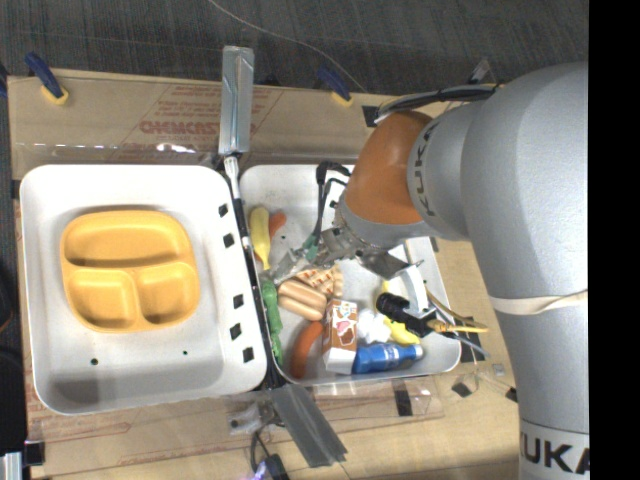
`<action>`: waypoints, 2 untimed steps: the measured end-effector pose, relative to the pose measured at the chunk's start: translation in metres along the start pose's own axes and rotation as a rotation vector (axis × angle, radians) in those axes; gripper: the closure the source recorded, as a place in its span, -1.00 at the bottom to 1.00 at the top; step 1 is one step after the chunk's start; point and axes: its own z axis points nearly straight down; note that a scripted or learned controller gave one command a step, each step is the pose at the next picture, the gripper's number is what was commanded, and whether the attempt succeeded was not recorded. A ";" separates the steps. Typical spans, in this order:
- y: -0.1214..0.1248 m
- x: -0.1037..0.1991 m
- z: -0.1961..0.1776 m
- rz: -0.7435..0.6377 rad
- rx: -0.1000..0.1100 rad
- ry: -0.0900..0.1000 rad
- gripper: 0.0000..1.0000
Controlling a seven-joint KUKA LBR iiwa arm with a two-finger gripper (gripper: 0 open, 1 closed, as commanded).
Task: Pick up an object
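Gripper [303,255] is seen low in the right bin [290,178], in its left half approx midway btw the far and near edges. It sits just above the rolls [306,294]. Contact w/ them can't be judged, and whether the gripper is released or clenched can't be told, since it is masked by the wrist. The arm [520,168] is stretched in over the bin's right edge, w/ the orange band [385,173] turned up toward the camera. A banana [259,234] is laid along the bin's left wall toward the far corner, w/ a small orange piece [277,222] just beside it. A green item [270,316] is set along the same wall, nearer the front. By the front edge a red-orange item [304,346], a carton [343,326] and a blue bottle [386,358] are packed close together, left to right, w/ the bottle lying on its side. The left bin [40,298] is occupied by a yellow tray [128,268] w/ three compartments, set toward the far side and well apart from the gripper.
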 end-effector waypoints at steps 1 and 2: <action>-0.094 0.013 0.000 -0.139 -0.001 -0.001 -1.00; -0.092 0.013 -0.010 -0.145 -0.003 -0.001 1.00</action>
